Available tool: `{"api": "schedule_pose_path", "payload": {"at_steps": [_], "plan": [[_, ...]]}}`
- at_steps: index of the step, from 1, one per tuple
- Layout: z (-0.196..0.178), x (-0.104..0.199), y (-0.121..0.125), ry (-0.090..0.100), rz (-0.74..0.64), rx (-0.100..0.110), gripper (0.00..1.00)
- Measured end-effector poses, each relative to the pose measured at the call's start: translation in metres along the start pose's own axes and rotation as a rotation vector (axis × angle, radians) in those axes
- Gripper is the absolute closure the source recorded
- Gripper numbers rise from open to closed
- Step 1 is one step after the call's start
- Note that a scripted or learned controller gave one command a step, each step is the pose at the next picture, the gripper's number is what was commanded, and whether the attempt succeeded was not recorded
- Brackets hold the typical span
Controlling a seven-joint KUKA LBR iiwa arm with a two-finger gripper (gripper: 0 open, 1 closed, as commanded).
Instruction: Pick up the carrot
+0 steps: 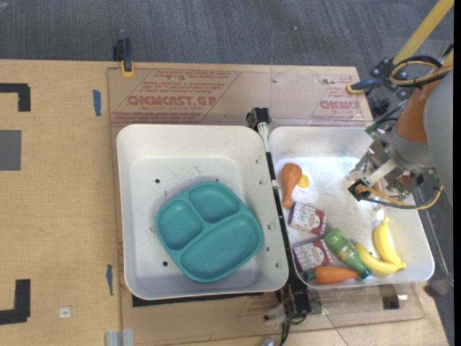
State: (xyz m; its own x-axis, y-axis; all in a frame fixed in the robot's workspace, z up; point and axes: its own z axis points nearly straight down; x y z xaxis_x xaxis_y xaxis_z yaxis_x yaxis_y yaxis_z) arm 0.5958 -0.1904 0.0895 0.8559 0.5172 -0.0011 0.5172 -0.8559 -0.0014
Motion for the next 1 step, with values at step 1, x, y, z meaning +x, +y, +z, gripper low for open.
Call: {"api": "schedule_pose_path", "payload": {"at_steps": [1], "plan": [[-0.005, -0.048, -0.0561, -0.002, -0.17, 0.006, 0.0]]}}
